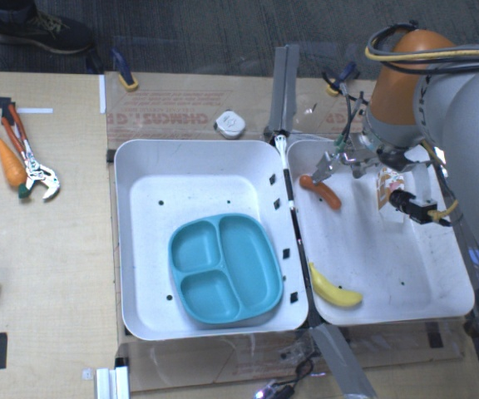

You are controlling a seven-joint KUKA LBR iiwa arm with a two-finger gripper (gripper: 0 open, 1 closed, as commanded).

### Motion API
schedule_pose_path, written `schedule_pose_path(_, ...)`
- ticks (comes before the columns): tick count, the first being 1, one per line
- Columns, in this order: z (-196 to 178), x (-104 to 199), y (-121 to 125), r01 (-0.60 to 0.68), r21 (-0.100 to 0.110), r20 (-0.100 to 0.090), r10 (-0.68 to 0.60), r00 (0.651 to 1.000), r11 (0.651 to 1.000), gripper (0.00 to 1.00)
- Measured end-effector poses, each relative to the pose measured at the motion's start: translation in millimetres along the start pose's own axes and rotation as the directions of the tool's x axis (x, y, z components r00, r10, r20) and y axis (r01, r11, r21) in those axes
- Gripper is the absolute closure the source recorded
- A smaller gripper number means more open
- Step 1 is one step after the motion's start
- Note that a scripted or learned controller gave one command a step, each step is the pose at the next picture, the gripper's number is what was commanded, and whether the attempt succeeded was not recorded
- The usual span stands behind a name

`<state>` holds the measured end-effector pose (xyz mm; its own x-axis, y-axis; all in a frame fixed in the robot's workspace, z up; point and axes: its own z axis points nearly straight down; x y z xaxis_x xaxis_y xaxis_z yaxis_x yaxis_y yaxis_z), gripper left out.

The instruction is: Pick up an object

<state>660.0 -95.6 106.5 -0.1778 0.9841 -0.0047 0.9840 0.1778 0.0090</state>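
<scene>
The risk lies in the right bin (439, 298), at its 11 o'clock corner. The gripper (333, 166) hangs there just above the orange sausage-shaped toy (321, 191), its fingers parted with nothing between them. The toy lies slantwise close beside the bin's left wall. In my judgement a descent slightly off line would put one finger on the wall or on the toy's rounded back, rolling it aside so the fingers close on air. The toy is narrow and smooth and looks likely to slip from a shallow pinch.

Containers, near to far. Right bin: a yellow banana (333, 290) at 7 o'clock, close to the near-left corner, well apart from the gripper; the orange toy at 11 o'clock; a small packet-like item (388, 188) at 1 o'clock under the wrist, too obscured to identify.

Left bin (140, 306): a blue divided plate (223, 268) with three compartments, lying flat at 5 o'clock of centre, nothing in its compartments.

Worktop (48, 289): outside the bins, tools (25, 158) lie at the far left.
</scene>
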Motion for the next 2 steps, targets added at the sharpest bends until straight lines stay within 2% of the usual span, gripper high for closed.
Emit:
schedule_pose_path(1,13.1,3.4,-39.2,0.073,0.008,-0.004,-0.073,0.997,0.997,0.00)
schedule_pose_path(2,3.5,2.6,-38.8,0.073,0.006,-0.002,-0.073,0.997,0.997,1.00)
